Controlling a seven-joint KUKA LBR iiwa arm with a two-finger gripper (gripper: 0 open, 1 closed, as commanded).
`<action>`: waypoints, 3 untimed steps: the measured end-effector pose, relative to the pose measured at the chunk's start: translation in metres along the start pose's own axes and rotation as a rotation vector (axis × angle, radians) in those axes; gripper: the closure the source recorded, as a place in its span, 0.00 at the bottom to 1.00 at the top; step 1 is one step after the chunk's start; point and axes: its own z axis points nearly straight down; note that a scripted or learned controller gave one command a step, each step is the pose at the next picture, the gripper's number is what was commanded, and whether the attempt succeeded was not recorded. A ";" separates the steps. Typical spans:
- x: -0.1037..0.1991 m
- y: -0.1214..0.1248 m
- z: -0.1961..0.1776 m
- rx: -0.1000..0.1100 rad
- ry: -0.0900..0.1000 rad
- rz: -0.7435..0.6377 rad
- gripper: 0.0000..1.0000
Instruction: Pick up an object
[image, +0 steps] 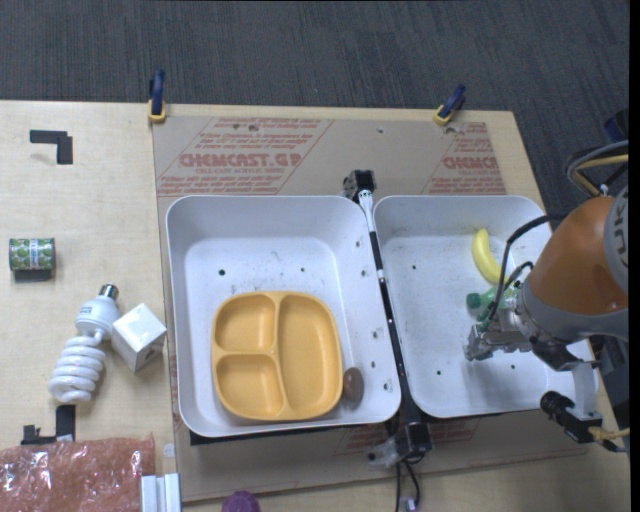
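Camera view: the gripper (480, 345) sits low in the right bin (430, 300); whether its fingers are spread, I cannot tell. It may miss the banana (484, 255) and close on nothing.

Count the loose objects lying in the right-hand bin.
2 visible: a yellow banana near the right bin's far right side, and a green object just below it, beside the gripper. The arm may hide others.
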 end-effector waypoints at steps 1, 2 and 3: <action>-0.027 0.019 0.010 0.003 0.001 -0.002 1.00; -0.027 0.019 0.010 0.003 0.000 -0.002 0.00; 0.019 -0.002 0.010 0.004 0.001 -0.002 0.00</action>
